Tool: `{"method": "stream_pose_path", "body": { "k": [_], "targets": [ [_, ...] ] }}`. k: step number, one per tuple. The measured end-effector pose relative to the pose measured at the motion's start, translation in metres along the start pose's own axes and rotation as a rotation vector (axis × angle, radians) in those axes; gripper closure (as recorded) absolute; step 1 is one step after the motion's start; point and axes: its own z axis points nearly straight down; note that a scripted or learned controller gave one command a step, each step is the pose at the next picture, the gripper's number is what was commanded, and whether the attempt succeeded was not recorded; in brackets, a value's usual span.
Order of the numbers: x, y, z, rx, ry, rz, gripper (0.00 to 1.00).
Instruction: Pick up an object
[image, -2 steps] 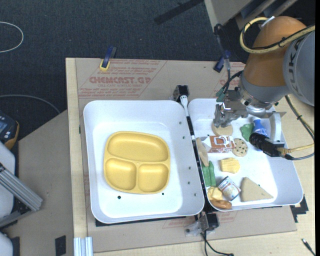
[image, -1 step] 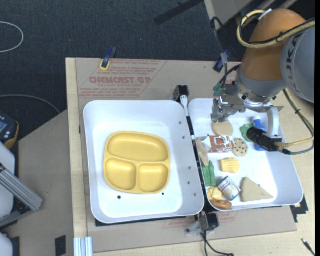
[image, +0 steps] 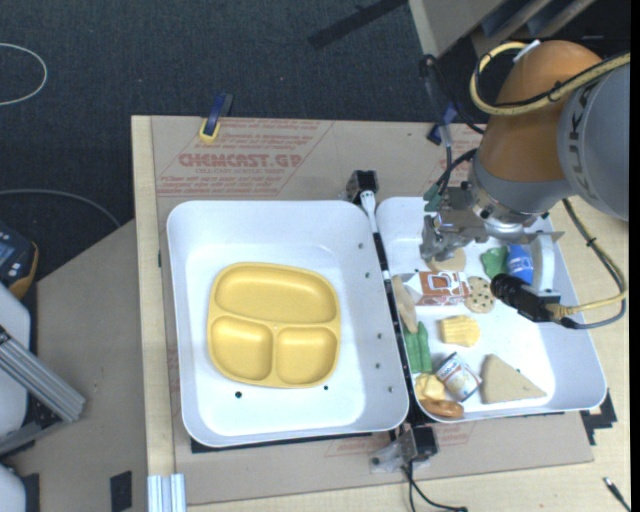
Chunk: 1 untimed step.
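Note:
My gripper (image: 441, 246) hangs low over the far part of the right bin (image: 570, 385), just above an orange-and-white snack packet (image: 441, 288). Beside the packet lies a chocolate-chip cookie (image: 479, 295). A pale yellow wavy chip (image: 459, 329) sits nearer the bin's middle. A tan bread wedge (image: 511, 381) and a small can (image: 458, 377) lie at the near end. A green pickle (image: 417, 348) and a beige stick (image: 404, 303) run along the left wall. A blue-and-green item (image: 509, 264) rests behind the arm's wrist.
The left bin (image: 190, 240) holds a yellow three-compartment tray (image: 272, 322). A black clamp (image: 361, 186) sits at the bins' far joint, another clamp (image: 412, 445) at the near one. A black cable with a yellow lead (image: 535, 303) crosses the right bin's right side.

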Motion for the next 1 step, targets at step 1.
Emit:
{"method": "stream_pose_path", "body": {
  "k": [1],
  "targets": [
    [-0.0020,0.0128,-0.0176,-0.009,-0.001,-0.001,1.00]
  ]
}}
